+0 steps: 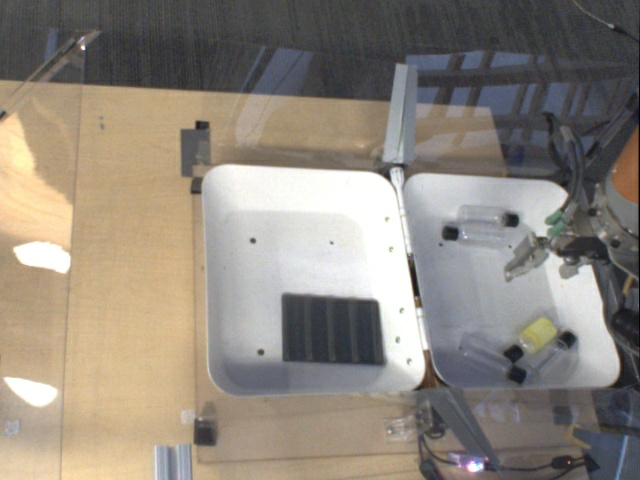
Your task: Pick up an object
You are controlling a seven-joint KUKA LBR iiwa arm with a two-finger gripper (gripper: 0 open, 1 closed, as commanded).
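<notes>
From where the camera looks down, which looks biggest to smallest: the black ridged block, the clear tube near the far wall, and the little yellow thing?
1. Black ridged block, plainly largest.
2. Clear tube.
3. Yellow thing, smallest.

Two bins sit side by side on the table (120, 298), touching along their inner walls. The left bin (225, 218) holds a ribbed tray (332, 329), lying toward its near right part. In the right bin (430, 288), one tube (482, 226) lies near the far wall, and two more tubes (505, 353) and a small block (538, 333) cluster by the near right corner. The claw (545, 255) hangs over the right bin, between the far tube and that cluster.
</notes>
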